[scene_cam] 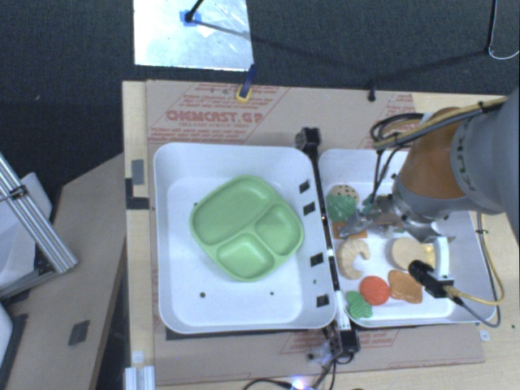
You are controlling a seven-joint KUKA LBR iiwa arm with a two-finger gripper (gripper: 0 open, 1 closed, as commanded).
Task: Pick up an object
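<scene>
Two bins: shallow white plastic, side by side on the bench; left bin [175,218], right bin [467,242]. The divider ridge between them is the landmark for all places below.
Divider ridge [318,218]: dark clips spaced along its length; black fitting at its far end.
Green plate [246,227]: pale green plastic, three compartments, lying flat in the left bin, just left of the ridge, set at an angle to the bin walls.
Arm [479,165]: grey, with orange band [431,165] above the wrist, reaching in over the right bin from the side away from the ridge.
Gripper [357,222]: low over the right bin, just right of the ridge near its middle. Fingers too small and blurred to judge; I cannot tell whether open or closed. Nothing visibly between them.
Green toy [340,207]: bumpy dark green piece, just right of the ridge, touching or just beside the gripper tip.
Speckled cookie [344,192]: tan round piece with dark spots, right of the ridge, on the far side of the green toy.
Pale curved piece [354,256]: cream, crescent shaped, right of the ridge, nearer the camera than the gripper.
Red round piece [374,289]: right of the ridge, near the bin's front wall.
Small green piece [358,305]: close to the ridge, at the front corner.
Brown flat piece [405,286]: just beyond the red one from the ridge.
Cream round piece [406,252]: farther right, partly under the wrist.
</scene>
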